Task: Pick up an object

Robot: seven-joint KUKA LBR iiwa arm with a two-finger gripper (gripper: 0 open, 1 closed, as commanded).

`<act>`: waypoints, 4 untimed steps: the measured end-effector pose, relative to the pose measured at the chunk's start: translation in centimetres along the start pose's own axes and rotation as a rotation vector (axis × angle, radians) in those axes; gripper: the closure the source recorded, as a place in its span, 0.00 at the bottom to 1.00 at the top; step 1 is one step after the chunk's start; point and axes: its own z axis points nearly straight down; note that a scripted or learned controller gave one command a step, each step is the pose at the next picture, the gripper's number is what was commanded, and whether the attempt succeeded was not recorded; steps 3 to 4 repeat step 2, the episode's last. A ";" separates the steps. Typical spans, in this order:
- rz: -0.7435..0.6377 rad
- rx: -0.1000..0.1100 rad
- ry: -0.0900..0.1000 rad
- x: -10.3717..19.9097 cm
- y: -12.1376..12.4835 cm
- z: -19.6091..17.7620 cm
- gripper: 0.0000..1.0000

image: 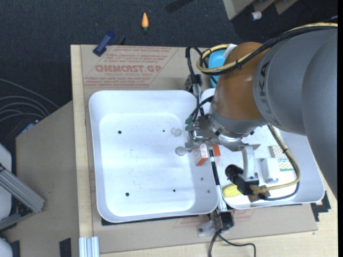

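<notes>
1. The grey arm [300, 79] with its orange band [241, 84] is reaching in from the right and covering much of the right bin [308, 183].
2. The left bin [144, 154] is lying on the counter [134, 66], touching the right bin along their shared rim.
3. The jaws [197, 138] are hanging over that shared rim, at the left bin's right wall.
4. Cables [278, 183] are looping off the wrist and crossing over the right bin.
5. A small red and white object [202, 154] is sitting just below the jaws, at the rim between the bins; whether it is touching them cannot be told.
6. A yellow object [231, 191] is lying in the right bin's near corner, partly behind a black part of the tool.
7. A patterned white packet [281, 159] is lying further right in that bin.
8. A blue object [217, 60] is showing behind the arm at the far side.
9. How wide the jaws are standing cannot be told.
</notes>
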 end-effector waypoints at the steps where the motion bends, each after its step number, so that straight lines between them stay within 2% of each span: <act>1: 0.002 -0.003 -0.001 -2.0 -2.3 -4.2 1.00; 2: 0.001 -0.004 -0.002 -5.0 0.4 -5.3 1.00; 4: 0.001 -0.004 -0.002 -5.0 0.4 -5.3 1.00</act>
